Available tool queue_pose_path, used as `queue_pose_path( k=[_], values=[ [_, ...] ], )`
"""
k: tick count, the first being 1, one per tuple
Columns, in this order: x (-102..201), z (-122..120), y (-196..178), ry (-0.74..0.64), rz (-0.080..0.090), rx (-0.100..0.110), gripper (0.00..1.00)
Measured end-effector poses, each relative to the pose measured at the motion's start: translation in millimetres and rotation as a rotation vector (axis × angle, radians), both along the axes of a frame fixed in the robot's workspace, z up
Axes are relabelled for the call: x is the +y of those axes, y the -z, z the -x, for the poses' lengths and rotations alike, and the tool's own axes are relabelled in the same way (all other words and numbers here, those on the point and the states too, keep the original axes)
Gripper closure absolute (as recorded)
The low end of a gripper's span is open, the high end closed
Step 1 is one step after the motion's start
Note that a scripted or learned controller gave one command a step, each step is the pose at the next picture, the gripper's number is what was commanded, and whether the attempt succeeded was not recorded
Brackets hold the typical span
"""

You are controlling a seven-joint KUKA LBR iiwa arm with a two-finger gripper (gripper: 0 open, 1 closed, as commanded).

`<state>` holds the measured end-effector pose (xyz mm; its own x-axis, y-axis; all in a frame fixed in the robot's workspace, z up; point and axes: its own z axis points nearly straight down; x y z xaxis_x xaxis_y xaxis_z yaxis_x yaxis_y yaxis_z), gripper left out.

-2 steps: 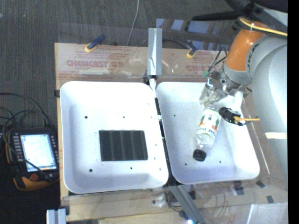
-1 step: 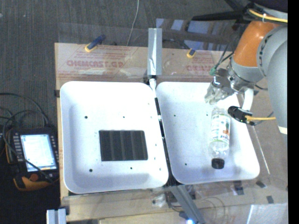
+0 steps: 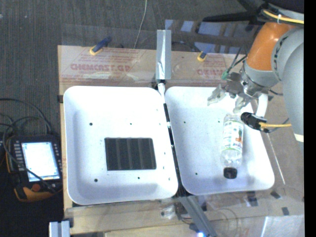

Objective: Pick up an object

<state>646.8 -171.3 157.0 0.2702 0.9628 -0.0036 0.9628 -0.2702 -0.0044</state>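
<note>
While the bottle lies on its side in the right bin, it makes the plain target — clear plastic, a label round its middle, its black cap pointing toward the bin's near edge and its base toward the far edge. It rests close to the bin's right wall, lengthwise along it, so fingers coming from above would most likely need to straddle its width rather than its length.

Just beyond the bottle's base hangs the gripper, its two fingers splayed apart with nothing between them. It sits above the bin's far right part, near the bottle but not touching it, as far as this slanted view allows. That spread suits a descent over the round body; I judge the grasp not yet begun.

Above the gripper, the arm bends in from the bottle's right, its orange band showing above the wrist, with a cable trailing beside the bin wall.

Left of the bottle's bin sits the left bin, which holds a dark ribbed tray lying flat — well apart from the gripper.
</note>
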Motion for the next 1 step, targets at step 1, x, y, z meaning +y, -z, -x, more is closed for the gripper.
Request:
queue_pose_path(
  k=[1],
  values=[
    [-20.7,45.5,64.6,-0.101,-0.003,-0.006,0.0]
  ],
)
